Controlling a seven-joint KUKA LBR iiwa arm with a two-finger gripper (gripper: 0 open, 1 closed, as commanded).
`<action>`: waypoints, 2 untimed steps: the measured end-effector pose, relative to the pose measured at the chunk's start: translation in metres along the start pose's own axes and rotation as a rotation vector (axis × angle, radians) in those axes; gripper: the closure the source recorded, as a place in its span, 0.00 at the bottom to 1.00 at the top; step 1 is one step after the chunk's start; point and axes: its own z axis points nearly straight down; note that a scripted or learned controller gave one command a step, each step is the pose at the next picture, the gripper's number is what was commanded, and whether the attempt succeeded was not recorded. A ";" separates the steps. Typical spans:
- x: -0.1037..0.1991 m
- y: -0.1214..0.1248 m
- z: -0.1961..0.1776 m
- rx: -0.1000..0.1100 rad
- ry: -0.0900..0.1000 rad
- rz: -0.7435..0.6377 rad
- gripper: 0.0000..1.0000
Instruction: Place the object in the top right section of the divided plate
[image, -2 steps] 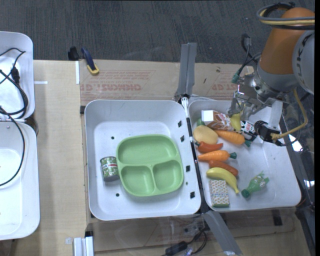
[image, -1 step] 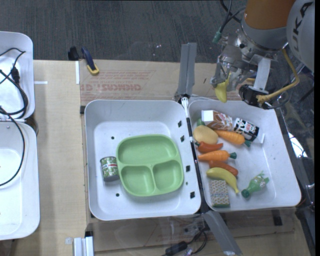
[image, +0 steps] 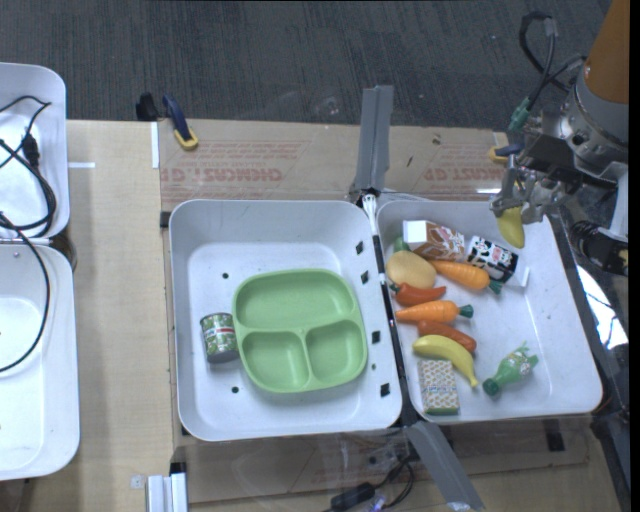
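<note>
Hanging from gripper (image: 516, 212), yellow object (image: 511, 229), above right bin (image: 572, 330)

object: small yellow item (image: 512, 228), hanging upright between fingers of gripper (image: 519, 204), above far right corner of right bin
plate: green divided plate (image: 298, 329), flat, centre of left bin, one large section, two small

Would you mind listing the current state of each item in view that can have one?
Two-finger gripper: raised over the right bin's far edge, shut on a small yellow piece.
Green divided plastic plate: upright in the left white bin, all sections bare.
Small green-labelled can: standing left of the plate.
Green toy bottle: lying on its side.
Yellow toy banana: lying flat in the right white bin.
</note>
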 end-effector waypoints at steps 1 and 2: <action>0.097 -0.039 0.053 0.000 0.000 -0.149 1.00; 0.169 -0.087 0.114 0.000 0.000 -0.507 1.00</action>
